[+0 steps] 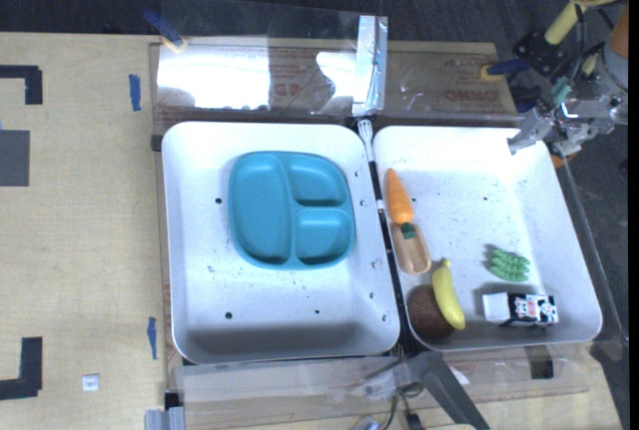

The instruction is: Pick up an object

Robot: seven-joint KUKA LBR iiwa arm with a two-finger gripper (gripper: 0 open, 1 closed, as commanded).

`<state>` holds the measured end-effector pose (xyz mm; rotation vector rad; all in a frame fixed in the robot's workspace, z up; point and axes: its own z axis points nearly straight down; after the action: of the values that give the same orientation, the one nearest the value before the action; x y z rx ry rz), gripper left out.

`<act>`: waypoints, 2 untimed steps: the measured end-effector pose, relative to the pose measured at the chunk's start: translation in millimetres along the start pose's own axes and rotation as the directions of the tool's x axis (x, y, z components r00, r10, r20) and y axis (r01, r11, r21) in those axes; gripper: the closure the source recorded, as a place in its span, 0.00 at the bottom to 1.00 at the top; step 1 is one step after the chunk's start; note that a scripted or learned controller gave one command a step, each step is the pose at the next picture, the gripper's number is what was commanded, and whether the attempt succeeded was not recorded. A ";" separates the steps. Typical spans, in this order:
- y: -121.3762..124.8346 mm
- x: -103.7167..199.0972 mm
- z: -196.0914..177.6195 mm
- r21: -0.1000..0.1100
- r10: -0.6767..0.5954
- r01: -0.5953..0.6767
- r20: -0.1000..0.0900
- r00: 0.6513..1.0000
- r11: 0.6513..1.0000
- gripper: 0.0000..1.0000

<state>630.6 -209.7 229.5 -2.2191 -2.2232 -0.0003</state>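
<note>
**Right bin holding the pickable objects, arm waiting at its far right corner**

An orange carrot (397, 198) is lying along the left wall of the right bin (469, 169), pointing far-to-near. Just near of it a small tan wooden scoop-shaped piece (411, 249) is resting, touching the carrot's near end. Nearer still, a yellow banana (446, 294) is leaning against a brown, rough-looking round thing (429, 313) tucked into the bin's near left corner. Toward the right side, a green pod-like bunch (507, 264) is sitting apart from the others, and near of it a small white box with black markings (519, 308) is lying flat by the near right corner. The bin's white floor is looking speckled with dark flecks.

The left bin (190, 218) is carrying one thing: a smooth blue plastic tray (292, 209) with rounded corners, divided into one long compartment on the left and two smaller ones on the right, sitting in the middle.

The gripper (564, 119) is hovering at the far right corner of the right bin, well apart from every object; whether its claw is released or clenched cannot be told, and nothing is showing in it. Both bins are sitting side by side on a pale wooden bench (70, 248), with clear plastic sheeting (270, 59) glinting beyond their far edge.
</note>
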 end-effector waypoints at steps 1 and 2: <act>14.7 48.6 81.7 0.007 0.019 -0.019 -0.002 1.000 1.000 0.00; -49.3 77.8 142.3 -0.005 -0.330 0.330 0.003 0.944 0.944 0.00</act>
<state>581.1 -131.9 87.2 -1.8184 -2.5680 -0.0047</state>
